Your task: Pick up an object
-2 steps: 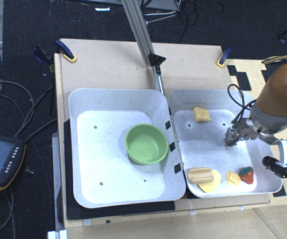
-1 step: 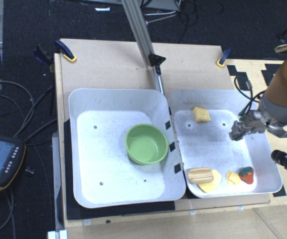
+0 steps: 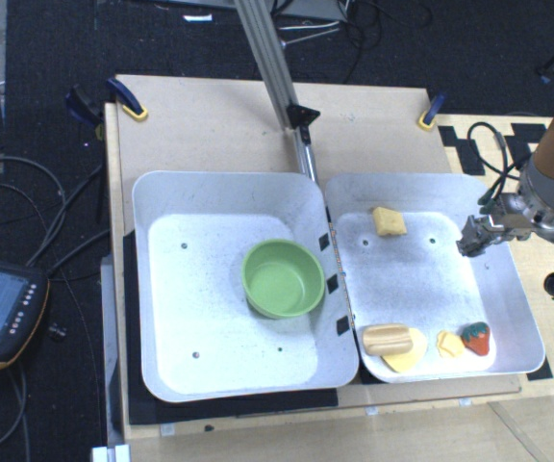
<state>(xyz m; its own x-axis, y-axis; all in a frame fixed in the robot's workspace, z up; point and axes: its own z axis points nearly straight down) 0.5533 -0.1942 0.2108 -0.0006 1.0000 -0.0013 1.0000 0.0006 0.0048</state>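
End effector (image 3: 472, 238) at right bin's (image 3: 508, 287) three o'clock rim, grip state unclear, yellow block (image 3: 389, 221) at twelve, strawberry (image 3: 476, 338) at five, green bowl (image 3: 283, 277) in left bin (image 3: 176, 258)

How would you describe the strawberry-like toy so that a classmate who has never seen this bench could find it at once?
Start at the right-hand shallow white bin and go to its near right corner. There sits the small red strawberry-shaped toy with a green top, beside a small yellow wedge-shaped piece. It is the only red thing; its neighbours are yellow or tan.
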